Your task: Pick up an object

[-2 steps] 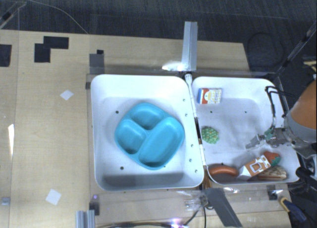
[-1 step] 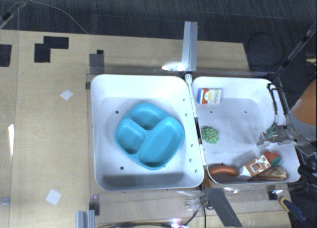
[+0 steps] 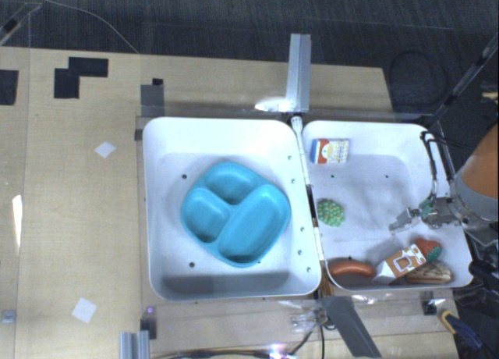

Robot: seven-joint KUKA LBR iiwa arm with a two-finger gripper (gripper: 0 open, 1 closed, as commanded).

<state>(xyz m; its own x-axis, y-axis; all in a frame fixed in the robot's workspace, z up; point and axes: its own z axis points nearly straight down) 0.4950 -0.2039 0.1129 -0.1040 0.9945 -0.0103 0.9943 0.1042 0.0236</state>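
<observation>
1. Camera view, the bins: two shallow white plastic bins stand side by side on the pale wooden bench (image 3: 70, 217). The left bin (image 3: 168, 154) holds a light blue plastic tray with three compartments (image 3: 235, 213). It lies near the middle, with bare white floor on every side of it.

2. Camera view, the right bin (image 3: 374, 135): a small carton with a white, red and yellow label (image 3: 330, 151) lies close to the far wall, near the divider between the bins. A small green bumpy ball (image 3: 330, 212) lies just beside the divider, at middle depth. Along the near wall lie a brown sausage-shaped object (image 3: 352, 270), a small carton with an orange and white print (image 3: 405, 262), an orange-red toy with a green end (image 3: 428, 249) and a tan flat object (image 3: 430, 275). These four are crowded together. The middle of this bin floor is open.

3. Camera view, the arm: the grey arm with the orange band (image 3: 482, 174) enters from the right edge. The metal gripper (image 3: 417, 215) is over the right part of the right bin, close to the right wall and just above the orange-red toy. Nothing is seen between the fingers, and whether they are open or closed I cannot tell.
</observation>
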